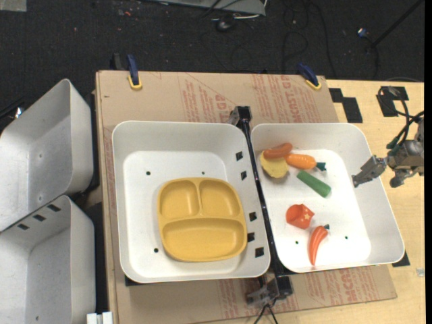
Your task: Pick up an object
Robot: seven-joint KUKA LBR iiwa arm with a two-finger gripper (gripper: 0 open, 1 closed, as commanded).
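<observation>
My gripper [370,170] hangs at the right rim of the right bin [351,135], holding nothing. I cannot tell how wide it is. The food toys lie apart from it: carrot [301,160], green stick [314,183], red chili [316,243]. Nothing is picked up yet. The board's red writing is too blurry to read.

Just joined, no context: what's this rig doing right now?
A pick attempt that hasn't reached anything yet. The gripper sits at the right rim of the right bin, holding nothing. That bin contains toy food: a carrot, a green piece, a red pepper, a chili, plus a yellowish piece and a reddish one at the back. The left bin holds a yellow divided tray, with no food in it.
</observation>
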